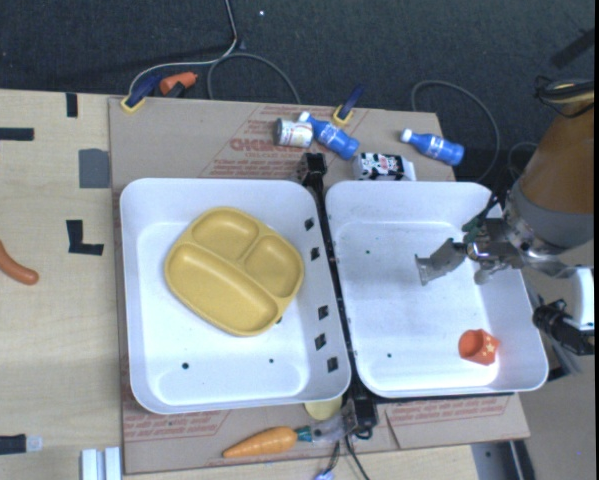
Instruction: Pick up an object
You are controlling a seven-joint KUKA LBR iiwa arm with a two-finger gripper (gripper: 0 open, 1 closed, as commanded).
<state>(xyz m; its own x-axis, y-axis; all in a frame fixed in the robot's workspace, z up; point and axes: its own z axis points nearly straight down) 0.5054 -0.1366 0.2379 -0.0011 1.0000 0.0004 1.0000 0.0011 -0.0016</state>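
Orange object [478, 346] lay near the right bin's [399, 373] front-right corner. Gripper [431, 266] hovered well apart from it, over mid-bin; whether its claw stood apart or together could not be told. Risk: bin wall crowding one finger, nudging the object aside.

The right bin [399, 368] lay mostly bare, its floor open across the left and middle; only a small orange object [478, 346] sat near its lower right corner, and the gripper [437, 262] hung over the upper right part. In the left bin [149, 368], a yellow divided plate [236, 269] took up the centre, leaving free strips along the lower edge and, seemingly, the left wall.
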